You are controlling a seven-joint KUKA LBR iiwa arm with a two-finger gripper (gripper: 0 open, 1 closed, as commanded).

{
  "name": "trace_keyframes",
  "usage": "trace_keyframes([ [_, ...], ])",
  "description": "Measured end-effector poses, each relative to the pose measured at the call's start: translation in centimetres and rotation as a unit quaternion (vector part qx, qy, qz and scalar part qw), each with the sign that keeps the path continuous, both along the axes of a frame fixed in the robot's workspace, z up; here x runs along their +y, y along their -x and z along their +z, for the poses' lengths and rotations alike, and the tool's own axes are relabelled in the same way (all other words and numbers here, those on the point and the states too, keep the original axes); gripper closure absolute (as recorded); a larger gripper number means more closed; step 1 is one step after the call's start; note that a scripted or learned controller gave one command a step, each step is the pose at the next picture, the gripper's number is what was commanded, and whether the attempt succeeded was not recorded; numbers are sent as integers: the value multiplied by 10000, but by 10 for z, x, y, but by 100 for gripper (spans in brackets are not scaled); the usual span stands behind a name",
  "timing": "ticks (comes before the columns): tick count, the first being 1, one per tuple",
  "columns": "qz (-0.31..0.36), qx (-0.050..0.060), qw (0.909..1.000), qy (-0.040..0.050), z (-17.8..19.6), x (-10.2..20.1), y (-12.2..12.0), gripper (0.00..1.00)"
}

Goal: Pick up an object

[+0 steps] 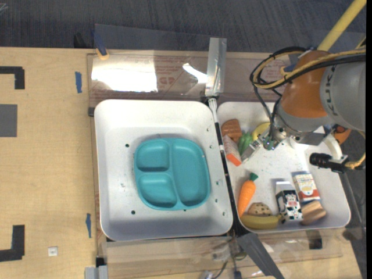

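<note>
The counter [40, 173] is a light wood surface with black tape marks and small blue tape strips at its left. Two shallow white bins sit side by side on it.

The left bin [110, 127] holds one item: a teal divided plate [172, 173] with three compartments, lying flat near the bin centre.

The right bin [343, 211] holds the candidate objects. Along its left wall, from top to bottom:
- a brown block-shaped item [231, 127];
- a thin orange-and-white item [232, 153] just below it, beside a green item [246, 140];
- a toy carrot [247, 193] with a green top, tilted;
- a toy banana [261, 221] along the front wall, with a brown speckled cookie-like piece [260, 208] touching its upper edge.

Further right, near the front wall, lie a small black-and-white carton [289, 202], a red-and-white carton [306, 185] just beside it, and a tan round piece [314, 213] below the two.

The arm [325, 92] enters from the right, its orange band above the rear of the right bin. The hand [264, 140] is lowered at the rear-left area of that bin, close to the green item and a yellow item [261, 129]. Whether its fingers are open or closed cannot be determined; no object is visibly held between them.
</note>
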State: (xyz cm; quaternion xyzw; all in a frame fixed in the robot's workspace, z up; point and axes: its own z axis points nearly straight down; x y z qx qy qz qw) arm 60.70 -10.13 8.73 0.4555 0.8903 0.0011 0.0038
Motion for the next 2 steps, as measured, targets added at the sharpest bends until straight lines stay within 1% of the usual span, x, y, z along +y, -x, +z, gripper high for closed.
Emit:
trace_keyframes([
  [1,679,19,9977,2,-1,-30,-28,0],
  [2,-1453,65,9894,-1,-1,-10,-45,0],
])
